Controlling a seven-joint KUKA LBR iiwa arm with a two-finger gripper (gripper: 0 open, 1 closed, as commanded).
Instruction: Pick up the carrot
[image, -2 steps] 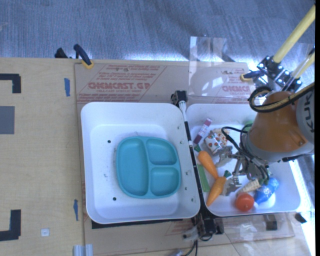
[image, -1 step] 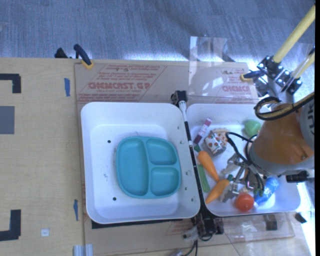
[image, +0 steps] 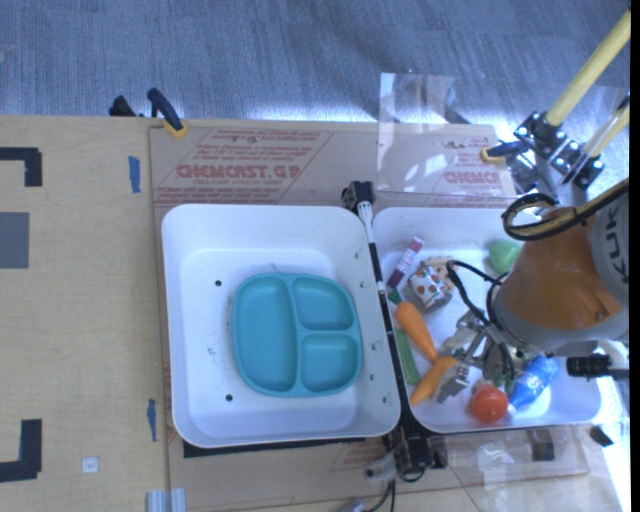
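Observation:
The carrot is an orange tapered piece lying at a slant in the left part of the right bin. A second orange piece lies just below it, towards the bin's front. My gripper hangs low in the right bin, right beside this lower orange piece and a little right of the carrot. The grey arm with its orange band covers the bin's right part.
Around the gripper lie a red tomato, a blue item, a green stick, a spotted block, a purple-pink tube and a green ball. The left bin holds a teal divided plate.

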